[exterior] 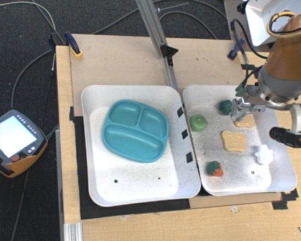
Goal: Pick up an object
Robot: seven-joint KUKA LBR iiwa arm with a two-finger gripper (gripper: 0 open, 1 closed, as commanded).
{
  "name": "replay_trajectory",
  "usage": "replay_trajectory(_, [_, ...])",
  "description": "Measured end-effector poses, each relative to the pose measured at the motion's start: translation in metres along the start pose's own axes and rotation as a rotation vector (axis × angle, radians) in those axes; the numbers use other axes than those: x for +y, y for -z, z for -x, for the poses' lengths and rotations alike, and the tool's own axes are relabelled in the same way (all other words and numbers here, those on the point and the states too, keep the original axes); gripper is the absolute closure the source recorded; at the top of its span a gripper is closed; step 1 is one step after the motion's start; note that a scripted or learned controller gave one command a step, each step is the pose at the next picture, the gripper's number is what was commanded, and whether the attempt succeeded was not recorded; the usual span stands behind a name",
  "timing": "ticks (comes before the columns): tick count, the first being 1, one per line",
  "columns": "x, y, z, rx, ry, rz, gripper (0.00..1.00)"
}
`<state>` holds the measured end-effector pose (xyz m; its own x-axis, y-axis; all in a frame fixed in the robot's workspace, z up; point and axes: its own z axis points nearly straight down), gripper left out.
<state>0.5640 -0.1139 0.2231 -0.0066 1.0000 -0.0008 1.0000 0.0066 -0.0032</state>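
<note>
My gripper (pixel 239 113) is low in the right bin (pixel 281 182) near its far edge, over a small tan piece (pixel 246 122); can't tell its opening. The tan piece, flat and pale like toy bread, looks light and rigid. Probably best pinched across its short sides. A dark green lump (pixel 224 106) sits just beside it.

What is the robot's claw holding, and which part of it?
It cannot be told. The gripper is low in the right bin, above a tan piece, beside a dark green toy.
</note>
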Motion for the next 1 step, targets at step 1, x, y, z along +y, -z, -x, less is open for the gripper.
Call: replay_trajectory(1, [0.0023, -0.0069, -0.0634, 0.002, 0.003, -0.006, 1.00])
